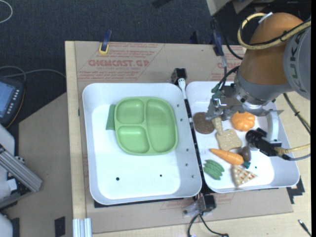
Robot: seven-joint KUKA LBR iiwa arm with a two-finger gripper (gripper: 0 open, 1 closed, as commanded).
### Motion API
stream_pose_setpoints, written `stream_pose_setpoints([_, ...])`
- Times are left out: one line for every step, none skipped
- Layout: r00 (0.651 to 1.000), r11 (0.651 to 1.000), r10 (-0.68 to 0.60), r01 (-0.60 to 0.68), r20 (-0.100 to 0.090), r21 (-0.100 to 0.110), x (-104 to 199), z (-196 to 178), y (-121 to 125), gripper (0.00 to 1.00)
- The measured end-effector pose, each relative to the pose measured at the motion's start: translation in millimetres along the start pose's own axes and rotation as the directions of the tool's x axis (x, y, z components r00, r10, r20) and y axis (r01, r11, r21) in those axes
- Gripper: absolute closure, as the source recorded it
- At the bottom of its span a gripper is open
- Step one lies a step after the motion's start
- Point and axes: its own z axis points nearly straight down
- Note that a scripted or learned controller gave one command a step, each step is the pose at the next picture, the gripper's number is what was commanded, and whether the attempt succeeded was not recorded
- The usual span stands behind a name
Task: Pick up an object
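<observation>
The right bin (281,174) holds several toy foods: a brown round cookie (202,123), a tan cracker (228,139), an orange fruit (243,121), a carrot (227,155), green pea pods (214,168) and a pizza slice (243,174). My gripper (218,110) hangs low over the bin's upper part, just above and between the cookie and the orange fruit. The wrist's bulk hides what lies directly under it. I see no object lifted off the bin floor.
The left bin (98,147) holds a green divided plate (146,125). A black clamp (178,76) sits at the top of the wall between the bins. A black fitting with a yellow-tipped cable (264,143) hangs off the wrist over the right bin's right side.
</observation>
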Motion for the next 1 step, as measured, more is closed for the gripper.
stream_pose_setpoints([1.000, 1.000, 0.002, -0.002, 0.000, 0.007, -0.8, 13.0, -9.2, 1.00])
